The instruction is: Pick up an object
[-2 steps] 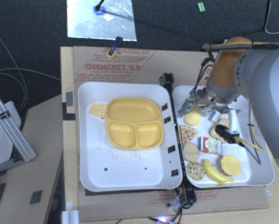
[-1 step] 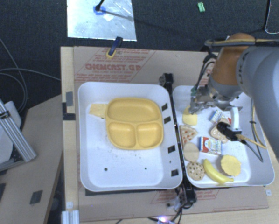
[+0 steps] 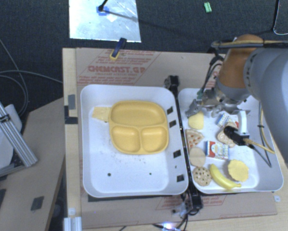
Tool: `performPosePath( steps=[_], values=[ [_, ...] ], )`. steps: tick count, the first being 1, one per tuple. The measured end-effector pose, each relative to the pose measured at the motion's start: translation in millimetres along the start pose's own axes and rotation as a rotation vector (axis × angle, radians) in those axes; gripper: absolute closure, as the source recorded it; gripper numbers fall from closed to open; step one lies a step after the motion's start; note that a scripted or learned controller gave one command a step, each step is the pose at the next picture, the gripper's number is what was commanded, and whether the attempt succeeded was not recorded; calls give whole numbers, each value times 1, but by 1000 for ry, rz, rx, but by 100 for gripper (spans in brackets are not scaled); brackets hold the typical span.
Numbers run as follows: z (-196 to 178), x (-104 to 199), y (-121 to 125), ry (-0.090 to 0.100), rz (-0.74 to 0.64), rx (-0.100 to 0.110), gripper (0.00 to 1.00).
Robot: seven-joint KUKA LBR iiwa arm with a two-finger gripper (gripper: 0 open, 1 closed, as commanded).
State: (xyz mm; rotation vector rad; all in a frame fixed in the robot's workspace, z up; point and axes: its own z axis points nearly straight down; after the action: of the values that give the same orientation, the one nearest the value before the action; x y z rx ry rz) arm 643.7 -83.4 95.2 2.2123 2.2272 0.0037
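Note:
My gripper hangs low over the far left part of the right bin, under the grey arm with its orange band. Just in front of it lies a pale yellow round fruit. A small blue-and-white packet lies to the right of the gripper. Nearer the front are a pizza slice, a red-and-white carton, a tan round biscuit, a chocolate-chip cookie, a banana and a yellow ridged disc. The arm hides the bin's far right part.
The left bin holds a yellow divided tray with a pale yellow flat piece beside its left edge. A black-clipped divider separates the two bins. A brown bun-like piece lies mid right bin.

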Motion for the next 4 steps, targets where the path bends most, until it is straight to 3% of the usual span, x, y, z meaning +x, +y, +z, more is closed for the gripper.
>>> performPosePath(
  steps=[1, 2, 3, 4],
  values=[
    [11, -3, 1, -1, 4, 2, 0],
    [10, 0, 27, 0, 1, -2, 0],
    [11, -9, 6, 0, 6, 3, 0],
    [10, -1, 21, 0, 2, -1, 0]
  ],
)
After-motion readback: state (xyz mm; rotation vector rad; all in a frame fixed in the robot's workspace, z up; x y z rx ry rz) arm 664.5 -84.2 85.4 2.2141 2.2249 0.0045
